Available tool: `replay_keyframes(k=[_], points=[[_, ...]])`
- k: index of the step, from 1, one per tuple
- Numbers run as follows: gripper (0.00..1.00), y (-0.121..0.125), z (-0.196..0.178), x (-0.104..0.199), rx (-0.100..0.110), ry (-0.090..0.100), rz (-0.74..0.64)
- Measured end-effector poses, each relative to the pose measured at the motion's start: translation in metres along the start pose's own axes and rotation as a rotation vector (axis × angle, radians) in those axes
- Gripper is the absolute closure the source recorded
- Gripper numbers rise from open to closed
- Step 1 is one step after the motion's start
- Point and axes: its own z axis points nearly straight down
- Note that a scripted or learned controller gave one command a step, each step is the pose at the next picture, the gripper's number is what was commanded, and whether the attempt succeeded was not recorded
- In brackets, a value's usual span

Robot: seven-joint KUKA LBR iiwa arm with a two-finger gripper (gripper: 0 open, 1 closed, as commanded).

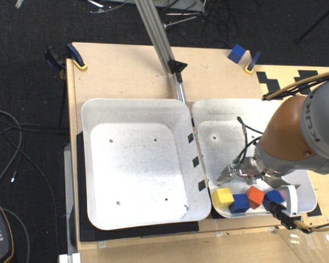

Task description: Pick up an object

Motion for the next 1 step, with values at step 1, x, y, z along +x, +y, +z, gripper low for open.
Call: replay_keyframes(k=[1], points=[[0.0, -0.003, -0.025, -0.0274, -0.003, -0.003, 0.001]])
